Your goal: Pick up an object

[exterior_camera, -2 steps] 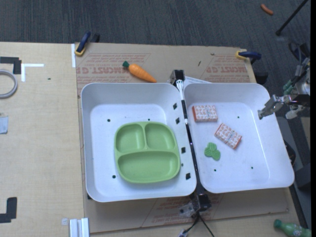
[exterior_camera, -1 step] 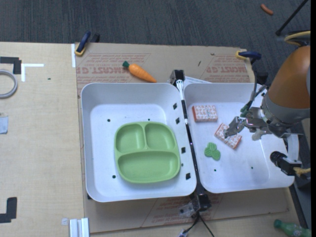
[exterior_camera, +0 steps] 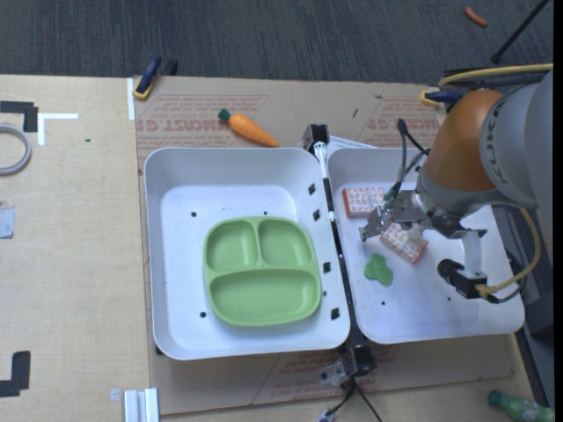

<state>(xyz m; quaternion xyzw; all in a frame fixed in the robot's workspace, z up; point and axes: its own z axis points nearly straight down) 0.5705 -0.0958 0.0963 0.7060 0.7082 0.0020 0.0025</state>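
In the right bin (exterior_camera: 440, 319) lie a pink patterned packet (exterior_camera: 362, 200) near the far left corner, a second pink packet (exterior_camera: 406, 246) in the middle, and a small green leafy piece (exterior_camera: 379, 271) in front of them. My gripper (exterior_camera: 387, 221) hangs low over the right bin, between the two packets and right at the upper left edge of the second one. The wrist hides part of that packet. I cannot see any object lifted off the bin floor.
The left bin (exterior_camera: 171, 236) holds a green divided plate (exterior_camera: 261, 271). An orange carrot (exterior_camera: 249, 128) lies on the cardboard behind the bins. A black clip (exterior_camera: 316, 135) sits at the bins' far junction. The arm's cable (exterior_camera: 479, 284) loops over the right bin's right side.
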